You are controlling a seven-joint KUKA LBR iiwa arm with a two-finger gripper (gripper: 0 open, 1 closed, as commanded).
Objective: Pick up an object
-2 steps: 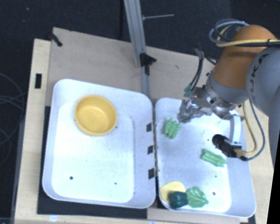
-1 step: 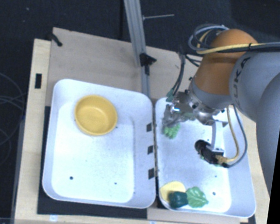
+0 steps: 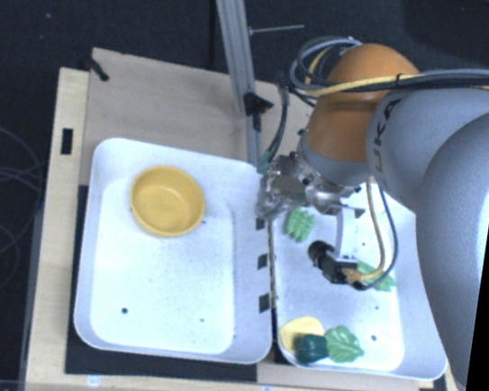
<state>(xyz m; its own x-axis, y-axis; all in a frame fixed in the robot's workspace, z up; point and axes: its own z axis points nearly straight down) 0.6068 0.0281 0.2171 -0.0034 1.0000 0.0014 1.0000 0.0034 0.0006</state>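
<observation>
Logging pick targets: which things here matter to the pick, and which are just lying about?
Likely in play: gripper, green piece beside it, right bin.
Lying about: bowl in left bin, yellow disc, dark block, pale green piece.

A bulky grey arm with a rounded orange band and looped black cables.

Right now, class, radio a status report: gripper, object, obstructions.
Gripper over shallow white right bin's left edge. Small pale green ridged piece lies just beside it. Round yellow bowl sits apart in left bin.
</observation>
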